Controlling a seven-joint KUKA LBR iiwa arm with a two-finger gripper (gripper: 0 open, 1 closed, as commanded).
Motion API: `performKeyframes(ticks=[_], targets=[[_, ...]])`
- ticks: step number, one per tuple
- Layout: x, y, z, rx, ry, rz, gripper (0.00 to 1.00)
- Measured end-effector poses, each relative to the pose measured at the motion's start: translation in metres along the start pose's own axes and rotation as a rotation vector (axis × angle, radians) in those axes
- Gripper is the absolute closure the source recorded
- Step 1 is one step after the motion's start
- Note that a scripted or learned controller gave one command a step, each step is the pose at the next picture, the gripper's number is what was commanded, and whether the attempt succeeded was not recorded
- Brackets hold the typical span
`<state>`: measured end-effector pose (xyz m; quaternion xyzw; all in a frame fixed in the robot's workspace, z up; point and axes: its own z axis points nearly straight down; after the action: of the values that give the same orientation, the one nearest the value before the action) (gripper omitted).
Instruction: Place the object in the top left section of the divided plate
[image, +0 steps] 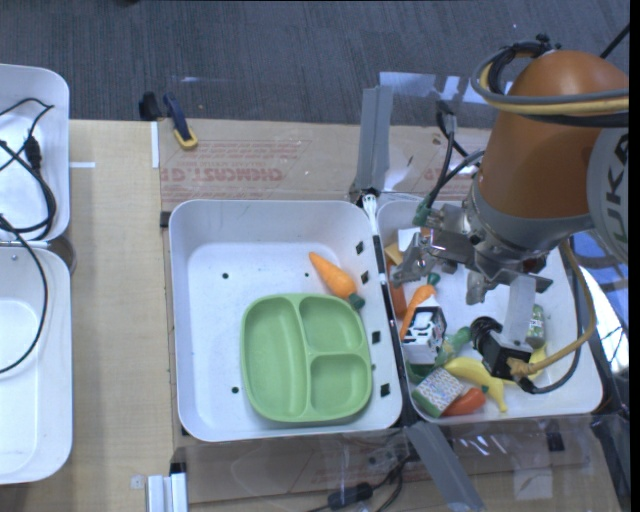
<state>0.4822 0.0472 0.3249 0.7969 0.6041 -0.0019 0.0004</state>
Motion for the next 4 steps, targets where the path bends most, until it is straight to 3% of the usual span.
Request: performKeyframes(ticks=[1,2,3,4], targets=[[0.000,0.001,-0.008,0.004,-0.004,-0.002,1.00],[0.064,0.013,0.105,0.003,-0.001,-0.046,1.00],[0.064,0.014,0.105,0.003,0.000,-0.045,0.00],[0.062,0.014,0.098,0.007,-0.004,-0.041,1.00]])
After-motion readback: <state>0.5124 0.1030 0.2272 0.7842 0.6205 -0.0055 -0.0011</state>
